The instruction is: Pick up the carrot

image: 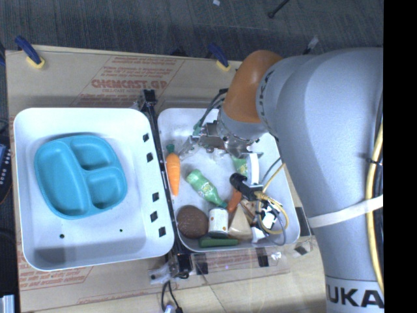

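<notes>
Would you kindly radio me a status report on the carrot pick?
Gripper over right bin. Carrot by left wall, not held. Green bottle beside it.

The arm [332,155] is a thick, smooth grey casing with rounded links. An orange band [246,87] rings it above the wrist. White "KUKA" lettering [355,297] marks its lower part, a pale strap [345,212] crosses it, and thin cables [273,210] trail near the end effector [218,141].

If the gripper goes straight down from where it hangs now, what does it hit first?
Probably bare floor of the right bin. The gripper hangs over the bin's upper part; the carrot lies lower left of it and the green bottle below. Depth is unclear.
</notes>
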You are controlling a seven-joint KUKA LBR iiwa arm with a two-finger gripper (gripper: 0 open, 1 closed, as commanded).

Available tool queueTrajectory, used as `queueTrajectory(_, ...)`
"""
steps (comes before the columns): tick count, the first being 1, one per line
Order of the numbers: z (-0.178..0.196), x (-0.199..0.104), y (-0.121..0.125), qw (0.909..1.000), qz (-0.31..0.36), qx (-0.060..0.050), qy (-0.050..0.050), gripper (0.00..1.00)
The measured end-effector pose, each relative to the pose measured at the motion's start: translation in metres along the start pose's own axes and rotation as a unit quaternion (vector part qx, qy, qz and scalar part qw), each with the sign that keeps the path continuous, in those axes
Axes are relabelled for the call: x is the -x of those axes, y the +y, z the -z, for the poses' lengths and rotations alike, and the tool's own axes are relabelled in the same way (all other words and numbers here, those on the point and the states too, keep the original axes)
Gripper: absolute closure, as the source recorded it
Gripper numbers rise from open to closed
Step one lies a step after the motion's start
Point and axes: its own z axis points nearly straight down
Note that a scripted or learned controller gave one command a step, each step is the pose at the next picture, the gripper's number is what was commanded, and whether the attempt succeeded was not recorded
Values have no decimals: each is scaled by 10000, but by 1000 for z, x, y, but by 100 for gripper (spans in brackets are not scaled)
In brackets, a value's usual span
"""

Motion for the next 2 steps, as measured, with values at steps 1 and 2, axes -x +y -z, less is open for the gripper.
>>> queueTrajectory(1,12,-1,1,10000,44,-4,4,100)
queueTrajectory(2,11,-1,1,10000,44,-7,2,0)
